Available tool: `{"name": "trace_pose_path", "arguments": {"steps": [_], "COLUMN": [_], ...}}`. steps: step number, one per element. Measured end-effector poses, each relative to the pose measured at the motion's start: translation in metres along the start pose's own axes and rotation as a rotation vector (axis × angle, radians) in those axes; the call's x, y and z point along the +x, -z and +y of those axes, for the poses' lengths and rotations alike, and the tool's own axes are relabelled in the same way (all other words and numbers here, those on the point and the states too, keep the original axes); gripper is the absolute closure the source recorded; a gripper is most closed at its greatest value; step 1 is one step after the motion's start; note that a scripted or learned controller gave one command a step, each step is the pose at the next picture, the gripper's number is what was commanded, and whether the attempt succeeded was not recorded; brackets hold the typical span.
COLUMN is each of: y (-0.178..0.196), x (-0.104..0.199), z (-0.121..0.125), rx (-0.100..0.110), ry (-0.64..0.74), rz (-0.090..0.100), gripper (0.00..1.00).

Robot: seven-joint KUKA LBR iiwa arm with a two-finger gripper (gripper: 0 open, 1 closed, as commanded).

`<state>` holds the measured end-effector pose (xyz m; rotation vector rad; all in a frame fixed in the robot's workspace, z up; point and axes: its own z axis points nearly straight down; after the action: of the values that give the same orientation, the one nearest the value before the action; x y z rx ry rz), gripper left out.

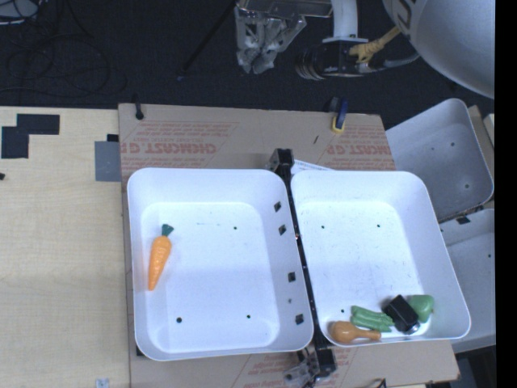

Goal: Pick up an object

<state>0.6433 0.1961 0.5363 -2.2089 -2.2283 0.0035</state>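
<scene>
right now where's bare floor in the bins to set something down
Left bin: bare everywhere right of the carrot. Right bin: bare across the far and middle floor. Crowded only at its near right corner: orange gourd, green pods, black block, green piece.

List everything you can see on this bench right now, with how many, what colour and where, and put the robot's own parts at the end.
Bins: 2, white, side by side on the cardboard; left bin, right bin.
Carrot: 1, orange with a green top, left side of the left bin.
Green bean pod: 1, green, near corner of the right bin.
Black block: 1, black, near corner of the right bin, beside the pod.
Green item: 1, light green, just right of the black block; kind too unclear to tell.
Orange pear-shaped item: 1, orange-tan, against the right bin's near wall.
Cardboard sheet: 1, brown, under both bins.
Gripper: 1, grey metal, above the bench's far edge, over no bin.
Arm: 1, grey, top right.
</scene>
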Motion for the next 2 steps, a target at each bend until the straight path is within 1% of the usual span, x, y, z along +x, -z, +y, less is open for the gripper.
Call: {"name": "trace_pose_path", "arguments": {"steps": [1, 2], "y": [0.0, -0.029], "x": [0.006, -0.007], "z": [0.001, 0.0], "rx": [-0.001, 0.003], "ry": [-0.008, -0.009], "rz": [-0.002, -0.004], "gripper": [1.0, 1.0]}}
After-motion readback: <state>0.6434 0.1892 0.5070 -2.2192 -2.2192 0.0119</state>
